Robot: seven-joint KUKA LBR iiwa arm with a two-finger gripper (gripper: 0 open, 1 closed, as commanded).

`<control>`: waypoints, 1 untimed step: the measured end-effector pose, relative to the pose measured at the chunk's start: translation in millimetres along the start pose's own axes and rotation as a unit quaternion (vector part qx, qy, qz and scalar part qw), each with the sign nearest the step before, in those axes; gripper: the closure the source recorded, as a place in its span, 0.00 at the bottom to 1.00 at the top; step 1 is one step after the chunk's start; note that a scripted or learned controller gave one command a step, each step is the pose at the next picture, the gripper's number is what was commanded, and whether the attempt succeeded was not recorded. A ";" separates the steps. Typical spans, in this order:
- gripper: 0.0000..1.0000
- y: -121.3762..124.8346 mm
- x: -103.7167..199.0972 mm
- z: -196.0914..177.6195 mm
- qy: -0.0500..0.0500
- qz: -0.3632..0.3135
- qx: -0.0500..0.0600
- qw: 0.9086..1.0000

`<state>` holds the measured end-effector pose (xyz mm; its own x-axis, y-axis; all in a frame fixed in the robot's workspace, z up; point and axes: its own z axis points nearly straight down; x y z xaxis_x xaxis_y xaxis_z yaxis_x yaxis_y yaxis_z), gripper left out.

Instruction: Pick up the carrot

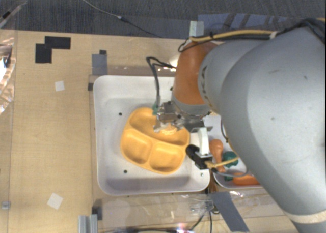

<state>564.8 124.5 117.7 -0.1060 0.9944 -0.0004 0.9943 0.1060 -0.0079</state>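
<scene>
Arm: the grey arm (pixel 270 120) with its orange band (pixel 189 82) reached in from the right and covered most of the right bin.
Gripper: the gripper (pixel 167 119) was over the far right part of the yellow tray (pixel 150 145); how far it was open, I cannot tell, and nothing was seen in its hold.
Yellow tray: it lay in the left bin (pixel 109 140), with several compartments.
Carrot: the carrot (pixel 217 149) lay in the right bin (pixel 219 178), just right of the wall between the bins, near other small things, apart from the gripper.
</scene>
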 end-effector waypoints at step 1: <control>1.00 -9.5 68.6 -1.4 0.000 0.131 -0.005 0.991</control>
<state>548.1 191.8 119.2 0.1556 0.9878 -0.0008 0.9878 -0.1556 0.0030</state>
